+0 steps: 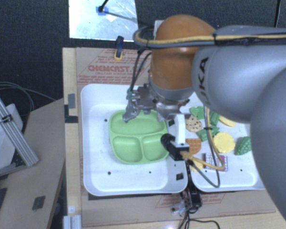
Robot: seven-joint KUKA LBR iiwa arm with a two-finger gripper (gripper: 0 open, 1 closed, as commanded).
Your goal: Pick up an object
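A light green divided plate point(136, 140) lies in the left white bin point(97, 168). My gripper point(131, 112) hangs over the plate's far rim, its metal fingers point(128, 114) pointing down at the rim's edge; whether they touch it I cannot tell. In the right bin point(238, 178) lie several toy foods: a cookie with dark chips point(194, 123), a green leafy piece point(199, 112), a yellow round slice point(224, 141), a yellow piece point(227, 122), a green broccoli-like piece point(243, 146) and an orange piece point(194, 145). The arm hides much of that bin.
The bins rest on a cardboard sheet point(102, 68) on the bench. A metal frame point(12, 132) stands at the left. A shiny sheet point(102, 13) lies at the back. The arm's grey body point(257, 94) covers the right side.
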